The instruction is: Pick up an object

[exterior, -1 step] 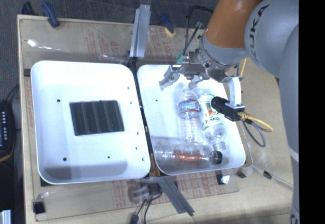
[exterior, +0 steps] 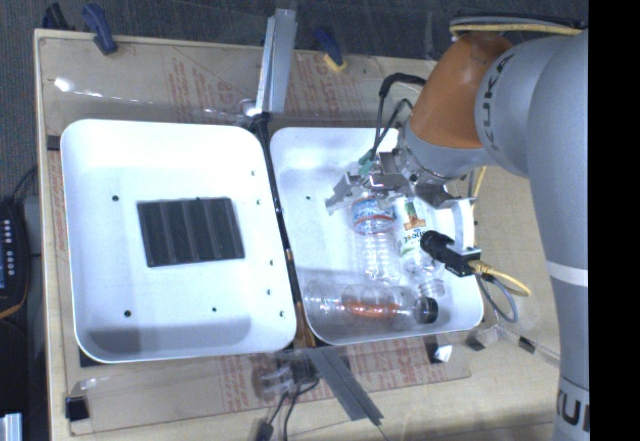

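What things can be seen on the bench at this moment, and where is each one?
White bins: 2, white, side by side; left bin, right bin.
Dark ribbed panel: 1, dark grey, on the left bin's floor.
Clear plastic bottles: 2, transparent, in the right bin; one lying lengthwise under the wrist, one lying along the near wall.
Blue clamps: 2, blue, at the bench's far edge.
Arm: 1, grey with an orange band, reaching in from the right.
Gripper: 1, over the right bin, above the bottles.
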`<state>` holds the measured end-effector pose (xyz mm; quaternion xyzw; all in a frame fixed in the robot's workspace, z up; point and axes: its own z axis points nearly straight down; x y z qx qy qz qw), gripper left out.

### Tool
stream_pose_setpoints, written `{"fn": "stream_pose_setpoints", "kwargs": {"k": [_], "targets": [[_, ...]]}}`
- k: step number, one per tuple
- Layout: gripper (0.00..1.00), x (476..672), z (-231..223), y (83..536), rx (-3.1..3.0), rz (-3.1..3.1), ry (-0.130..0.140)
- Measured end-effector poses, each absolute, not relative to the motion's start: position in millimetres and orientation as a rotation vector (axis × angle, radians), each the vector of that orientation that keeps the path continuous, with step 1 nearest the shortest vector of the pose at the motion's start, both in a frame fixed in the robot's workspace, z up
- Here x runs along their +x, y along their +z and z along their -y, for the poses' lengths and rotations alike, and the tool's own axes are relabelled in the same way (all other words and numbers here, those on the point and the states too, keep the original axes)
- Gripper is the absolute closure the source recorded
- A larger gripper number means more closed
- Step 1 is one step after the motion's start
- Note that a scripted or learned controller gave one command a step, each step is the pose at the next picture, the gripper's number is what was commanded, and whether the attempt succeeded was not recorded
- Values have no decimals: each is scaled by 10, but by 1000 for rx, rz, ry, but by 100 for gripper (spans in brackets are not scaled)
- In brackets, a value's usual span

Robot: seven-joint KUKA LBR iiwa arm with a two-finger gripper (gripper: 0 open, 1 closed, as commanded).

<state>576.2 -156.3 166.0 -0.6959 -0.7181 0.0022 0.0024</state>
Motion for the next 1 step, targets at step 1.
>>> {"fn": "stream_pose_setpoints", "kwargs": {"k": [1], "targets": [[0, 5761, 2059, 948, -2116, 2320, -8]]}}
